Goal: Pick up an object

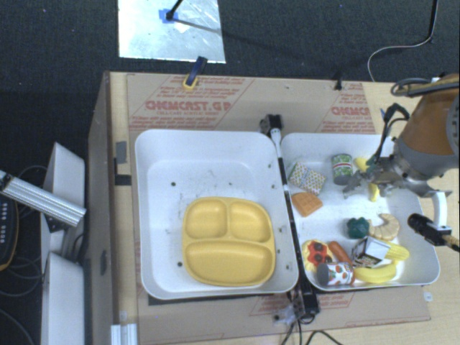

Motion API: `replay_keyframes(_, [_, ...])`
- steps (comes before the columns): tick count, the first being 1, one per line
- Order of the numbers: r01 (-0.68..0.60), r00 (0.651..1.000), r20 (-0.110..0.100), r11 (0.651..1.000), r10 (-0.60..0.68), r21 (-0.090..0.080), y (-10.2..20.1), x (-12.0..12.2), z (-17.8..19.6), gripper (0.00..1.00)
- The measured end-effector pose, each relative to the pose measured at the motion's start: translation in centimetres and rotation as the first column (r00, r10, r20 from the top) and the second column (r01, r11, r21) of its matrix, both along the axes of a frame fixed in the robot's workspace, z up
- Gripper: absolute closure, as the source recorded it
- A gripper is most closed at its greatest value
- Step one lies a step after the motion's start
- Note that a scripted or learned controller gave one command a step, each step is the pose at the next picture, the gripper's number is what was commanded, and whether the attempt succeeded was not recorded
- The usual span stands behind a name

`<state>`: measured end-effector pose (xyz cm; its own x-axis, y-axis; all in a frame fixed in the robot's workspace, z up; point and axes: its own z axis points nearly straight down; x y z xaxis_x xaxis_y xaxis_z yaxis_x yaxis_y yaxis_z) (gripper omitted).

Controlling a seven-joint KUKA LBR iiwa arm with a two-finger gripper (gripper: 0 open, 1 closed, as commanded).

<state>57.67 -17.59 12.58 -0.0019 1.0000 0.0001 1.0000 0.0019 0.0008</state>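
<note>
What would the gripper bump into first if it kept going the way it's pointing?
Probably the green can. The gripper points left across the right bin, and the can sits just past its tip. Height is hard to judge, so it might pass over.

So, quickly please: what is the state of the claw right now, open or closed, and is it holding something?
Claw: cannot be told; it hangs over the right shallow white bin, near the small green can.

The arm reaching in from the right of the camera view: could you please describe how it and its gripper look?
The arm has a broad, rounded orange band above a grey wrist section. A thin black cable loops beside it. The gripper is a small grey metal assembly with thin dark fingers, and a small yellow piece shows beside it.
</note>
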Motion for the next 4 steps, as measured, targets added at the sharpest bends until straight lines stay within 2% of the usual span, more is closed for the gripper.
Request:
replay_keyframes(1, [0.0,1.0,-0.001,1.0,0.0,0.0,4.1,-4.4,-1.7,0.0])
replay_keyframes(2, [0.001,1.0,-0.001,1.0,-0.001,0.0,2.7,-6.9,-4.2,0.0])
replay_keyframes(3, [-0.002,1.0,0.004,1.0,0.002,-0.002,-2.5,3.0,0.4,0.0])
replay_keyframes(4, [0.0,1.0,0.0,1.0,0.0,0.0,0.9,-0.9,-0.2,0.0])
